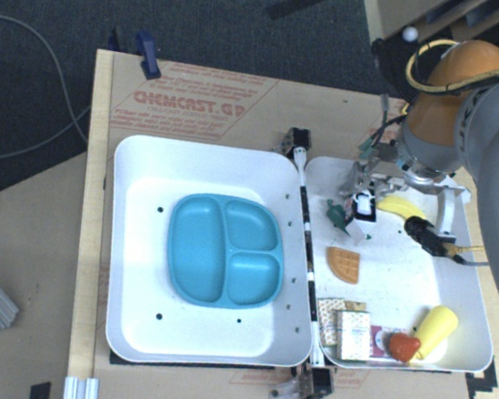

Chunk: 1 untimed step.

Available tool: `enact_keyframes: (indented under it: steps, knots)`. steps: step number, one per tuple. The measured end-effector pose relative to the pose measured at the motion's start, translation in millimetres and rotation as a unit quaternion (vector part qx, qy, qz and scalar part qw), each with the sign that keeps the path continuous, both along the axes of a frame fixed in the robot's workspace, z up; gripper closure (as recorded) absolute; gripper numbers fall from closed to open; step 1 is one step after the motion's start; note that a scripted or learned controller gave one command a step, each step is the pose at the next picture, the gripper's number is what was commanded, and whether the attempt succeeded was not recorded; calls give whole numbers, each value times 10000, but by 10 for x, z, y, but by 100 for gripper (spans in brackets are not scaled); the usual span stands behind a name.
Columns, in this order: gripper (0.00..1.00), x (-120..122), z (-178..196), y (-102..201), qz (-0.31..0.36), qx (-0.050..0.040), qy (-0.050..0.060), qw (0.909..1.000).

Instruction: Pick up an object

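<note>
My gripper (pixel 360 198) hangs low over the far left part of the right bin (pixel 466 298), reaching in from the upper right. Just under its tip lie a small green piece (pixel 337 214) and a small white and black item (pixel 363 206); whether either is touched is unclear. A yellow banana (pixel 402 207) lies just to the right of the gripper. A tan waffle-like wedge (pixel 344 265) rests nearer the front, apart from the gripper. At the bin's front lie a yellow bottle-shaped toy (pixel 435 328), a red piece (pixel 404 347) and small printed boxes (pixel 347 329).
The left bin (pixel 125 296) bears a blue divided plate (pixel 224 250) in its middle. A divider rail (pixel 304 239) runs between the two bins. A blue clip (pixel 146 53) sits on the cardboard sheet at the bench's far left corner.
</note>
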<state>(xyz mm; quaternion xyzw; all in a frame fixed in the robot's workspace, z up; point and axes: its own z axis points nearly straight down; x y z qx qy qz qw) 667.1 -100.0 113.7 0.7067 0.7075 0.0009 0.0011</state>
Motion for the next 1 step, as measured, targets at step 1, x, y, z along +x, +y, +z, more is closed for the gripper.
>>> enact_keyframes:
  steps: [1]
  knots:
    - [100,-690,715,475,1,8,17,10000]
